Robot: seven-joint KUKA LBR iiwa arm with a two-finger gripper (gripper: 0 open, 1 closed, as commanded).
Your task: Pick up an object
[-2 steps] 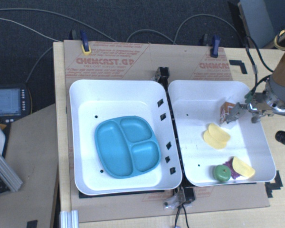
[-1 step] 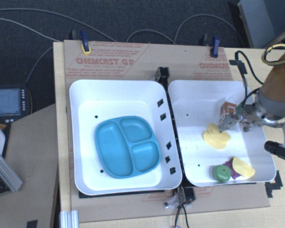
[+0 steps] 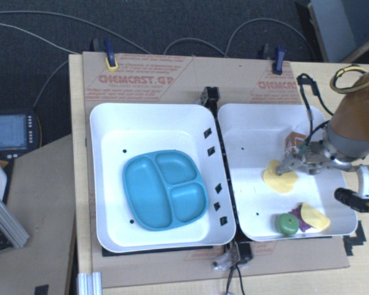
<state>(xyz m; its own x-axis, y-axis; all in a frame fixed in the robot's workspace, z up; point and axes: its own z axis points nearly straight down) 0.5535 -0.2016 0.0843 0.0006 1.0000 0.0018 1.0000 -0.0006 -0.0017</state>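
While gripper (image 3: 287, 165) hangs at pale yellow flat soft piece (image 3: 280, 180) in right white bin (image 3: 258, 131), finger spread unreadable; advise centring over piece before lift; same bin: green round knob (image 3: 288, 224), yellow-purple wedge (image 3: 312, 217); left white bin (image 3: 111, 128): blue plastic divided tray (image 3: 163, 189)

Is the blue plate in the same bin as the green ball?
No, the blue plate lies in the left bin, the green ball in the right bin.

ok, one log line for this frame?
arm: in right bin | gripper: over pale yellow piece, grasp unconfirmed | green object: untouched | blue tray: left bin
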